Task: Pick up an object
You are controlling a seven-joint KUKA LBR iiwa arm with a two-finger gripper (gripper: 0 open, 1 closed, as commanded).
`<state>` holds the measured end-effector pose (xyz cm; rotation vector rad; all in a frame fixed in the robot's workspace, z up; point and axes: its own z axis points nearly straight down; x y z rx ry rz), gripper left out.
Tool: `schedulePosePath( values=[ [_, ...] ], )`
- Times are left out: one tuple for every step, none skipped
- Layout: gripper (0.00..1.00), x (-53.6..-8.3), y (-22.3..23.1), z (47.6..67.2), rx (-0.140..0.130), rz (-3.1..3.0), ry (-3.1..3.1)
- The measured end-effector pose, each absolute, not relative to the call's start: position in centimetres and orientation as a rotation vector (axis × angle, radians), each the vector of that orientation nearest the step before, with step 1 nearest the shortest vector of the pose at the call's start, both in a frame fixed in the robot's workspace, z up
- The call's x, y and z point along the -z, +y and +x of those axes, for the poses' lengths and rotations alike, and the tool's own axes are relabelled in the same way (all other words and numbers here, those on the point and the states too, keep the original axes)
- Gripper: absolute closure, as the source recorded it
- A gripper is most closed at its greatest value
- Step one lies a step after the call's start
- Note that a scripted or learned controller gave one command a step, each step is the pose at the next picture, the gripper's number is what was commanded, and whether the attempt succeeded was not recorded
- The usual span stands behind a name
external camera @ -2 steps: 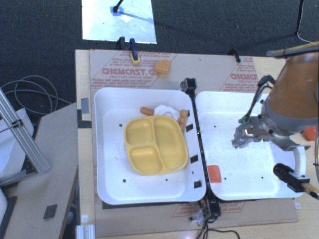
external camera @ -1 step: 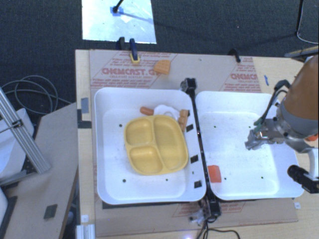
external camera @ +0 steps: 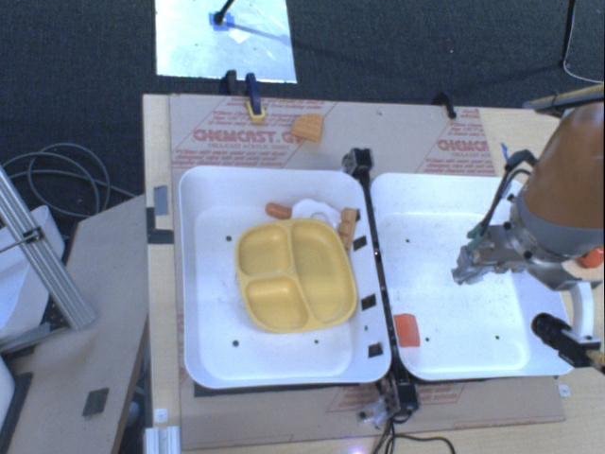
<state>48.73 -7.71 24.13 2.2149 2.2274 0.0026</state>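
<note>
My gripper (external camera: 471, 267) hangs over the middle of the right bin (external camera: 444, 206), its tip pointing left, with nothing seen in it. A small red block (external camera: 406, 329) lies near that bin's front left corner, left of and below the gripper and apart from it. In the left bin (external camera: 203, 253) a yellow divided plate (external camera: 295, 274) takes up the middle. Behind the plate lie an orange sausage-shaped piece (external camera: 278, 211), a white piece (external camera: 312, 211) and a small tan block (external camera: 348, 223).
A tan sponge-like piece (external camera: 307, 127) rests on the cardboard behind the left bin, near a yellow clamp (external camera: 254, 102). A black divider (external camera: 371, 263) runs between the bins. The arm's orange-brown body (external camera: 572, 178) looms over the right bin's right side.
</note>
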Motion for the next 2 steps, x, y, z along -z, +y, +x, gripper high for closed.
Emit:
schedulePosePath(
  values=[
    [1.0, -24.56, -5.29, 48.75, -0.004, 2.212, 2.229],
    [1.0, -25.01, -6.25, 49.2, -0.003, 2.219, 2.223]
  ],
)
